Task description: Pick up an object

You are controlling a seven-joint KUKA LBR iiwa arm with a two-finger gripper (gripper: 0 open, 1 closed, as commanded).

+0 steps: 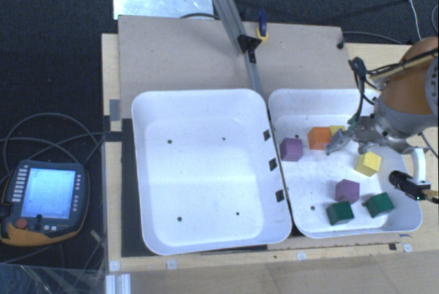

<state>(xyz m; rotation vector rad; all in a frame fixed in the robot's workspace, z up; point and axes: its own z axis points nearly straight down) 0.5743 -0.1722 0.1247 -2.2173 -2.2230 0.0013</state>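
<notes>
The right bin point(302, 104) holds several small blocks. An orange block point(318, 138) lies near its middle, with a small yellow block point(336, 129) just behind it. My gripper point(338, 142) hangs low over the bin, right beside the orange block on its right side. The grey arm with its orange band point(408, 90) reaches in from the right. A purple block point(291, 149) sits near the bin's left wall. A yellow block point(368, 163), a second purple block point(347, 190) and two green blocks point(339, 212) point(378, 204) lie toward the front right.
The left bin point(147, 114) stands beside the right one, their rims touching. A slanted metal pole point(230, 5) with a clamp rises behind the bins. A teach pendant point(44, 200) lies on the floor at the left.
</notes>
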